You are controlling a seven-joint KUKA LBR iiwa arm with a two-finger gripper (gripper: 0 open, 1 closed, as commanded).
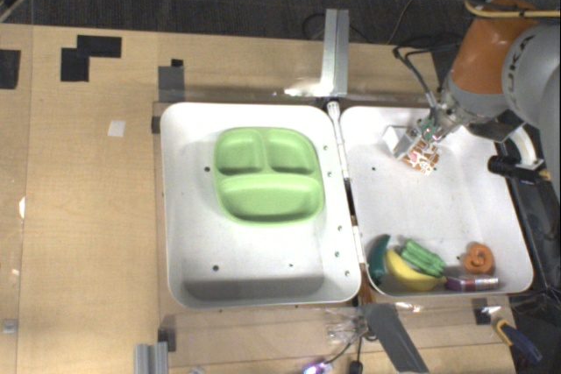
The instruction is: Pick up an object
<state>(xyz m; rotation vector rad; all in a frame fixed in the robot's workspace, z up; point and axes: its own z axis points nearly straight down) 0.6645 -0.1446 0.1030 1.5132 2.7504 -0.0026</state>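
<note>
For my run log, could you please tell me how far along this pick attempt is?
Done: the arm has reached into the right bin, with the end effector near its far edge. In hand: nothing clearly; I cannot tell whether it grips anything. Left: the pile of small items lies at the near edge, and the green tray sits in the left bin.

Two shallow white plastic bins sit side by side on one pale wooden surface (79,215): a left bin (175,215) and a right bin (491,215). The left bin contains one light green sectioned plastic tray (266,173) with three compartments. The right bin contains one yellow banana-shaped toy (405,271), one green ridged piece (422,257), one orange curled piece (478,257), one dark teal piece (377,256), one thin purple stick-like item (472,282) and one small patterned white packet (422,155).
</note>
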